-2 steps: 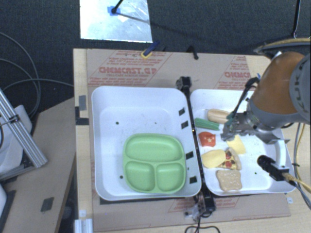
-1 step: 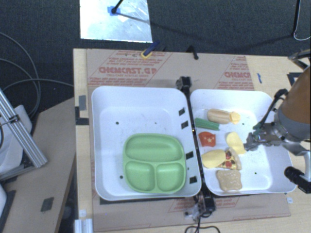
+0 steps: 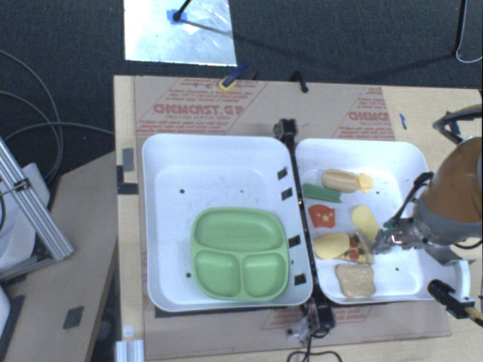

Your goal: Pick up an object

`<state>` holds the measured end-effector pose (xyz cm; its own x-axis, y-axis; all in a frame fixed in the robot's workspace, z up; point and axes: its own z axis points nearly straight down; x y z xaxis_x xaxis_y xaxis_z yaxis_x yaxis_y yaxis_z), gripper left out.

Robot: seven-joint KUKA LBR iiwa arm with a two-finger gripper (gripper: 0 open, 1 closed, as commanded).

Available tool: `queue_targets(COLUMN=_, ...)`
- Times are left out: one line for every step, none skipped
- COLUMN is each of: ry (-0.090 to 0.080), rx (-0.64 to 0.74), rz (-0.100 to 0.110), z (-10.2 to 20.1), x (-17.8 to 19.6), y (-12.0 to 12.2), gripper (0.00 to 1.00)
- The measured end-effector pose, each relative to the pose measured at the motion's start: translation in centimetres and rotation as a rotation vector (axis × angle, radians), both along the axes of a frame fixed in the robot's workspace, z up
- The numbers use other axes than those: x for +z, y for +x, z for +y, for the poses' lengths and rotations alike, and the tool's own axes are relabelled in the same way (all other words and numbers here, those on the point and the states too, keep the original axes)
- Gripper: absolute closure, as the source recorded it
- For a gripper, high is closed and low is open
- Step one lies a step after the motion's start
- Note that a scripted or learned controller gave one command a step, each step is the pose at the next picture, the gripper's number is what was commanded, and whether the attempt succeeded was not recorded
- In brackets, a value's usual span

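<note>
So far nothing is picked up: the tool point(image 3: 375, 243) sits low by the yellow food point(image 3: 332, 246), grip unclear.

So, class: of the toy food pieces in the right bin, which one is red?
The small red piece, near the bin's left wall, just below the green piece. The other foods are yellow, tan or green; this alone is red.

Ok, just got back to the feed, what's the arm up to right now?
The arm has reached into the right bin from the right, its pincer low among the toy food there, beside a yellow piece and above the bread slice. Nothing is visibly lifted yet. The green divided plate sits alone in the left bin.
</note>
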<state>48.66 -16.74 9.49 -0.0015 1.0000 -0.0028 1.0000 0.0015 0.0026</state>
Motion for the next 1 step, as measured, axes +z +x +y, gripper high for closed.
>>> queue_targets(ry=0.002, rx=0.000, rz=0.000, z=0.12, x=-0.11, y=0.03, gripper=0.00)
